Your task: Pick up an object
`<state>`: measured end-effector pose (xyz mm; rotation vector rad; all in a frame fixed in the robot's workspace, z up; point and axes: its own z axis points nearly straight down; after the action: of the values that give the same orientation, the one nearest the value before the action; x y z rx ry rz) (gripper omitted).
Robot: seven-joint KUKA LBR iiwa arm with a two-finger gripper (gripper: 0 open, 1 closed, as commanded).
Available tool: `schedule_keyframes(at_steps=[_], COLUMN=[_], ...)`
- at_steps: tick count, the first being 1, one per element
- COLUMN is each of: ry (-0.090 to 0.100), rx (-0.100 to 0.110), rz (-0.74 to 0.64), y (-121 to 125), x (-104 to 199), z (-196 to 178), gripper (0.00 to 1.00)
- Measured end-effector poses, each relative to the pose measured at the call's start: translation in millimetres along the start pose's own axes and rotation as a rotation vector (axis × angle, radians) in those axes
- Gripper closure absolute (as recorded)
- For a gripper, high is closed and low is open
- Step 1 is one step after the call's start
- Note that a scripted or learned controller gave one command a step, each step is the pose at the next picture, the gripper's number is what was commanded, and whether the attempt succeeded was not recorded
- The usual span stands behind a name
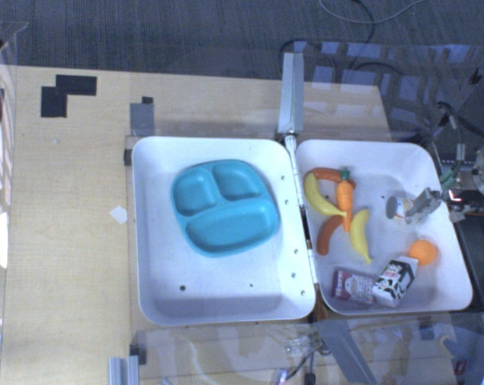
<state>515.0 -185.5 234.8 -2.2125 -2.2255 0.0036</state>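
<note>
Two white bins sit side by side on the counter point(74, 239). The tool point(421, 205) hangs low in the right bin point(386, 155), at its right side; how far it is open I cannot tell, and nothing shows in its grip. An orange point(423, 252) lies just below it, the nearest thing and standing apart, so a straight descent there looks soundest. Further left, bananas point(322, 199), carrot point(345, 199) and sausage point(328, 233) crowd together. Two small cartons point(374, 285) touch nearby. A blue tray point(224, 207) fills the far bin point(158, 295).
</note>
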Motion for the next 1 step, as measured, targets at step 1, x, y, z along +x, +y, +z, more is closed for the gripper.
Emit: schedule_keyframes(at_steps=[1], ry=[0.001], rx=[0.001], rz=[-0.039], y=[44.5], x=[35.6], z=[121.0], gripper=[0.00])
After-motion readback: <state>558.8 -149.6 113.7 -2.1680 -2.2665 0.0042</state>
